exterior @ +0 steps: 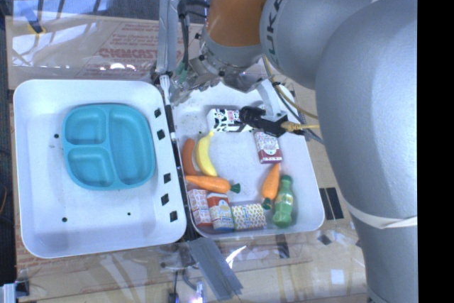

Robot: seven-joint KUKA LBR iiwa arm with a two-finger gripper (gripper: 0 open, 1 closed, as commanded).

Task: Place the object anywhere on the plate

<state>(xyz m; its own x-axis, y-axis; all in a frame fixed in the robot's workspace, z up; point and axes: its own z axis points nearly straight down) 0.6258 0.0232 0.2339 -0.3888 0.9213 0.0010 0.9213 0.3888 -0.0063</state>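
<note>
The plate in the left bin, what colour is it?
Light blue; the plate shows plainly in the camera view.

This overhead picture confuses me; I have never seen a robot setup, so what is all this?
One camera looks down at a slant on a bench. The big grey shape with the orange band is a robot arm reaching in from the picture's right. Its gripper sits near the top of the right bin; I cannot tell whether it holds anything. That bin holds toy food: a banana, carrots, a green bottle and small cartons. The left bin holds a blue divided plate, where an item should go.
</note>
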